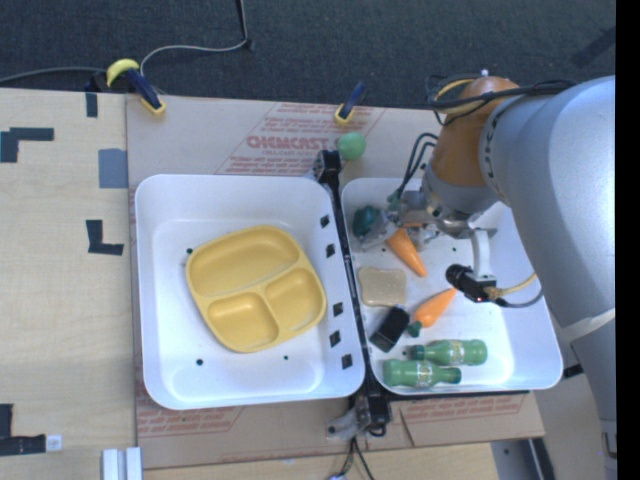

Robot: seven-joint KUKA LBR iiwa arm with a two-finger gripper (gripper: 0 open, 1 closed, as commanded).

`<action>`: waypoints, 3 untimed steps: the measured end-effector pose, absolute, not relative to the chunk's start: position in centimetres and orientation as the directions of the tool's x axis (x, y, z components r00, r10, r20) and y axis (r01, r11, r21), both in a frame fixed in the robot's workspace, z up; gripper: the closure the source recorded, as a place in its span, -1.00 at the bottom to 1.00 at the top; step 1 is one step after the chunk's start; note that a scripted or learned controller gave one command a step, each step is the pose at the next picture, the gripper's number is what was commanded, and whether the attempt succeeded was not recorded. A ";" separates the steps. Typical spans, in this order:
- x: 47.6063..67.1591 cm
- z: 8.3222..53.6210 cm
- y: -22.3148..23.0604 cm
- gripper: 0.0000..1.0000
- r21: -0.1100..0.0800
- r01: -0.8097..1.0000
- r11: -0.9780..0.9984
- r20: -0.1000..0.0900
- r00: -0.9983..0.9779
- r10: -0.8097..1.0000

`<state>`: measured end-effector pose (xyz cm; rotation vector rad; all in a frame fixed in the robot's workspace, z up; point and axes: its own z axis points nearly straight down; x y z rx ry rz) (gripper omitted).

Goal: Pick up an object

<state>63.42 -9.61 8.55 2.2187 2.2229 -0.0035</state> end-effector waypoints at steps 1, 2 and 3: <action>65.6 8.1 -10.3 -1.00 -0.068 0.998 0.006 -0.001 -0.006 1.000; 65.6 7.9 -12.2 -1.00 -0.065 0.998 0.010 0.008 -0.010 1.000; 65.2 9.0 -10.0 -1.00 -0.042 0.999 0.002 -0.003 -0.002 1.000</action>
